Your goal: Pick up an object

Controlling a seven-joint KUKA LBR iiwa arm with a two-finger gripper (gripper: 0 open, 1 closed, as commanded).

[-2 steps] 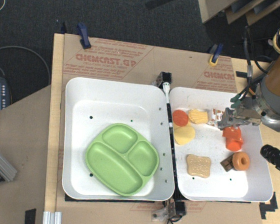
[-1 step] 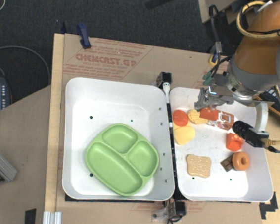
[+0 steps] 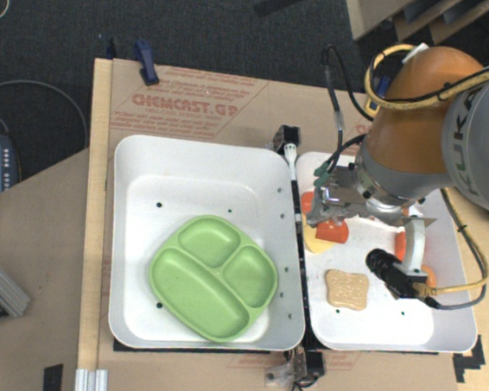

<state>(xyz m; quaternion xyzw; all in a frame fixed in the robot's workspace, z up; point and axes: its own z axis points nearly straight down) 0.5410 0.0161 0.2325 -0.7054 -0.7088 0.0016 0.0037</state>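
Camera view: gripper [image 3: 333, 210] was low in the right bin [image 3: 447, 337], over a red-orange block [image 3: 331, 231] by the divider; jaw state couldn't be told. Toast piece [image 3: 346, 289] lay apart, green tray [image 3: 213, 276] in the left bin. Judged: approach/grasp step; next needs confirmed closure, then lift.

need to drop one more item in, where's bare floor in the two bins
Left bin: bare along the far wall and left side, beyond the green divided plate. Right bin: a bare strip along the near edge, past the toast slice. Crowded under the gripper, around the orange block.
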